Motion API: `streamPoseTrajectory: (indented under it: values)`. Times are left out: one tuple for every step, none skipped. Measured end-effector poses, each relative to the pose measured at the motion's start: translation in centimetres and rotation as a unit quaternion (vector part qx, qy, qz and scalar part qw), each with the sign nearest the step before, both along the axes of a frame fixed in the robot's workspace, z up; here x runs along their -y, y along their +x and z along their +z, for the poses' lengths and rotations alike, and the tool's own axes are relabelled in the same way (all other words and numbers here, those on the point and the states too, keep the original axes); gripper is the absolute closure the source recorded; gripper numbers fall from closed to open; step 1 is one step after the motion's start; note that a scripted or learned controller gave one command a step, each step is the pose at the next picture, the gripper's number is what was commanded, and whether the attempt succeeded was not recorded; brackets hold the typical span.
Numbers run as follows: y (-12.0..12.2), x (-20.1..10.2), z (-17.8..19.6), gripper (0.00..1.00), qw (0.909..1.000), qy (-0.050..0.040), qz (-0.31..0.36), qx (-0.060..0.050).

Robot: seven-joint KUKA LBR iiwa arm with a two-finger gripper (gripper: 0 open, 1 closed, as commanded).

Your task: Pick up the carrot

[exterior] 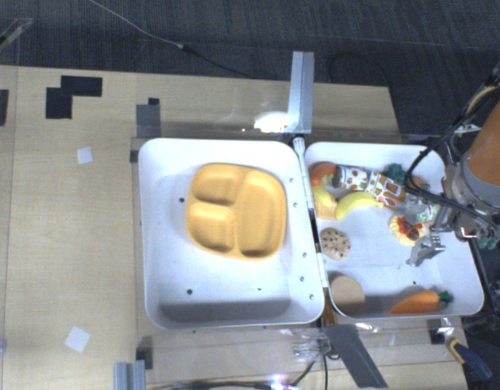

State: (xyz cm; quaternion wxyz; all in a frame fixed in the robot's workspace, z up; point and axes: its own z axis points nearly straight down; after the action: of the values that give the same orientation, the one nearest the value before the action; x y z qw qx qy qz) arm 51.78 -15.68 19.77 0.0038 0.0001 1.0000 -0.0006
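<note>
The carrot (415, 302), orange with a green top at its right end, lies along the front wall of the right bin (371, 250). My gripper (425, 250) hangs over the right part of that bin, a short way behind the carrot and apart from it. The grey arm with its orange band (487, 154) comes in from the right edge above it.
The right bin also holds a banana (355, 204), a chocolate-chip cookie (334, 242), a brown disc (345, 288), a patterned can (365, 182), a peach-coloured fruit (321, 174) and a red-orange item (404, 228) close to the gripper. A yellow divided plate (237, 210) sits in the left bin (164, 242).
</note>
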Motion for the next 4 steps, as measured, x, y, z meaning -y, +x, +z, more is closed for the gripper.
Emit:
streamPoseTrajectory:
  values:
    - [-3.0,0.5,-9.9,0.00,0.9775,0.0017,-0.211,-0.003]
    - [-2.6,-7.0,-8.6,0.00,0.9770,0.0033,-0.213,0.000]
    - [-2.6,-4.0,-10.8,0.00,0.9782,0.0031,-0.208,0.004]
    - [-2.7,-2.5,-10.8,0.00,0.9592,0.0041,-0.283,0.002]
